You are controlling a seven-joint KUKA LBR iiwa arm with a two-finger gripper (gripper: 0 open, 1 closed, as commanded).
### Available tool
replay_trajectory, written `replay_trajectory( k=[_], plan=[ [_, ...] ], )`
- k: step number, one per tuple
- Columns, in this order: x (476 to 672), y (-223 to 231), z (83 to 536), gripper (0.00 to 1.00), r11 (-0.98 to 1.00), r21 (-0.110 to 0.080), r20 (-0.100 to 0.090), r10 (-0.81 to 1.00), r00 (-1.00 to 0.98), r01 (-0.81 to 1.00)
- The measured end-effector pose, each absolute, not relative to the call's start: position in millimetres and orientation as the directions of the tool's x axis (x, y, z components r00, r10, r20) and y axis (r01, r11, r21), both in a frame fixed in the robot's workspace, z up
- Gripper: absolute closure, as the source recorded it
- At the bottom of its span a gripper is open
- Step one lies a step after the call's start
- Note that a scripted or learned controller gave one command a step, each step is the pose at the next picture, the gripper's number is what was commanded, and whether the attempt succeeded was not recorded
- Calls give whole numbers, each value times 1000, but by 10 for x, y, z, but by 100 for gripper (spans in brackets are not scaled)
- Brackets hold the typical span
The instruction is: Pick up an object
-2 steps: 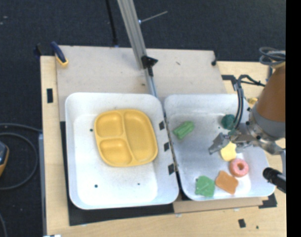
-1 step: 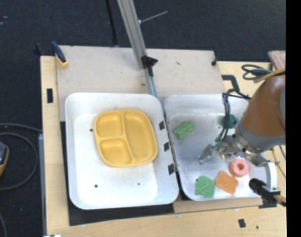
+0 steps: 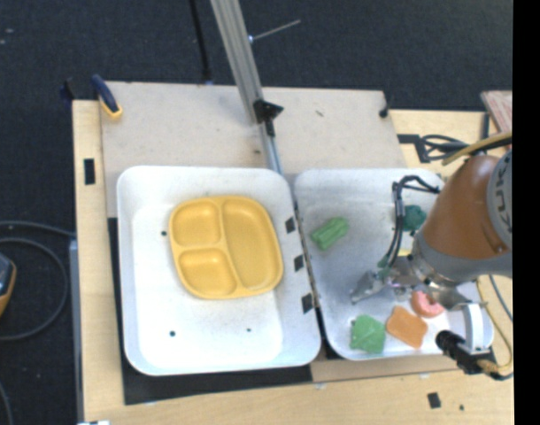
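Arm (image 3: 465, 220) over the right bin (image 3: 358, 189), with the gripper (image 3: 376, 283) low above the bin floor, left of the orange band and above the green block (image 3: 367, 335). Whether its fingers are spread or pressed together cannot be told at this size and angle, and nothing is visibly between them.

Candidate objects, placed relative to the gripper: a green block just below it at the bin's near edge; an orange block (image 3: 406, 326) below and to the right, beside the green one; a pink piece (image 3: 425, 305) to the right, partly under the wrist; a green cylinder (image 3: 328, 233) up and to the left, lying alone on bare floor. The left bin (image 3: 146, 237), well to the left, carries a yellow divided plate (image 3: 226, 246).

Likely failures, as judgement: closing here would probably catch only air, since the tips sit over bare floor between objects. A descent toward the near cluster risks a nudge instead of a grasp, because the green and orange blocks lie close together against the rim. The cylinder could roll away under one-sided contact.
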State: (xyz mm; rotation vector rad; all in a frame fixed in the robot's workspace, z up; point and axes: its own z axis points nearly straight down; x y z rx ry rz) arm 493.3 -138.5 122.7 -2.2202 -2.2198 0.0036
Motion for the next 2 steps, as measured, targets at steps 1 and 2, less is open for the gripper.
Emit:
replay_trajectory(
  k=[1, 2],
  plan=[
    [4940, -1395, 1005, 0, -1, 1, -1, 1000, 1, 1000],
    [4962, -1393, 1139, 100, -5, 7, 2, 1000, 5, 1000]
  ],
)
